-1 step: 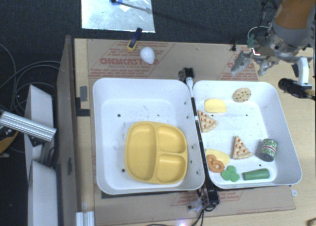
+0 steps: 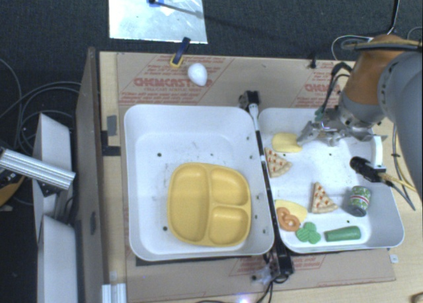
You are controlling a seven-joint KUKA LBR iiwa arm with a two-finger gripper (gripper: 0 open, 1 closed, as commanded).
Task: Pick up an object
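Right white bin (image 2: 390, 225): landmark. Gripper (image 2: 316, 129) at its far left area, fingers spread, tips just beside a pale yellow rounded food piece (image 2: 286, 141), nothing between them. Nearer within the bin: two triangular pizza-slice toys (image 2: 276, 162) (image 2: 322, 198), orange pretzel on yellow disc (image 2: 289, 216), green broccoli piece (image 2: 307, 233), green cylinder (image 2: 342, 233), small labelled can (image 2: 359, 200). Left of the bin: yellow divided plastic tray (image 2: 209, 203) in the second white bin (image 2: 149, 163).

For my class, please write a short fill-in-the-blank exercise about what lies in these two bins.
1. The yellow divided tray lies in the ____ bin.
2. The right bin holds ____ pizza slices.
3. The gripper is next to the pale yellow piece, at the bin's ____ end.
4. The white egg rests on ____.

Answers: left; two; far; cardboard
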